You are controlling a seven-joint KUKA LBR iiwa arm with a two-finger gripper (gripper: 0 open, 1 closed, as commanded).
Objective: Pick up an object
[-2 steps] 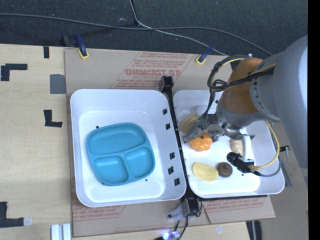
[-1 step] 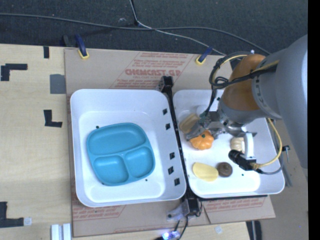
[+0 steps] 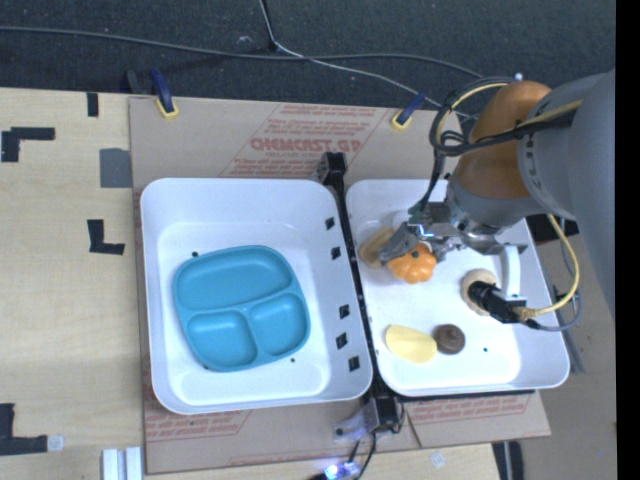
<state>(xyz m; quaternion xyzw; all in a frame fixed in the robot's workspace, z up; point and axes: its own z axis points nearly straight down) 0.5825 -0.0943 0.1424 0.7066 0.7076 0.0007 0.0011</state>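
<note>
Hovering in the right bin (image 3: 540,368), the hand (image 3: 410,251) grips an orange object (image 3: 412,265).

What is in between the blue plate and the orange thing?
In the camera view, the black divider where the two white bins meet lies between the blue plate and the orange thing, then a tan object beside the orange one.

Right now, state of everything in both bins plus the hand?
Blue tray: flat in left bin, compartments hold nothing.
Orange fruit: in right bin, right at the hand.
Yellow piece: lying loose, near front.
Brown round piece: beside the yellow piece.
Tan piece: by the divider, partly hidden.
Hand: down over the orange fruit, grip unclear.
</note>
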